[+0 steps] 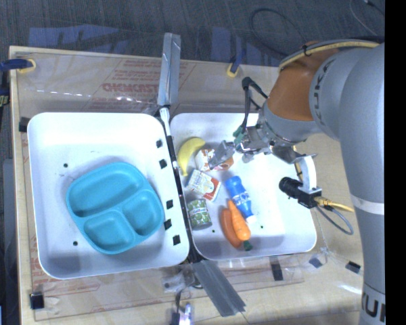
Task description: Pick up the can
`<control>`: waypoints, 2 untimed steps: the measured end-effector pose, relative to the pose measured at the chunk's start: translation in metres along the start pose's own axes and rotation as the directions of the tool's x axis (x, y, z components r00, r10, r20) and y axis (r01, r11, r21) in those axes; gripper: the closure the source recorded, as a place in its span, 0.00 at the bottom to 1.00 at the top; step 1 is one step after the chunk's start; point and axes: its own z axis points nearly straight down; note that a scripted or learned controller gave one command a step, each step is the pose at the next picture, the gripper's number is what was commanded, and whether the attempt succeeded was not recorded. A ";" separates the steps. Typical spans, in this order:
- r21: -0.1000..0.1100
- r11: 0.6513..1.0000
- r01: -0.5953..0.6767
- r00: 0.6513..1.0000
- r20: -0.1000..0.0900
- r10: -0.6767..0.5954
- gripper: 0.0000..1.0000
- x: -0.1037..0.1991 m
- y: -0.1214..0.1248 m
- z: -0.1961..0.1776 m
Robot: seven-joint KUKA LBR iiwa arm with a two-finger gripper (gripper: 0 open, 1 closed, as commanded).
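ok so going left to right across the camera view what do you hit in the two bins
blue divided plate in the left bin → banana near the right bin's left wall → carrot → blue bottle → gripper reaching in from the right.

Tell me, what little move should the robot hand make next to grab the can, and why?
Probably slide toward the bin divider and down the view a little. The gripper sits over the red-and-white packet beside the banana, while the can, with its green label, lies lower, left of the carrot.
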 end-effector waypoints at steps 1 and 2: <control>-0.001 0.995 -0.095 0.995 0.000 0.095 0.00 0.050 0.061 -0.022; 0.003 0.924 -0.381 0.924 0.000 0.381 0.00 0.046 0.009 0.071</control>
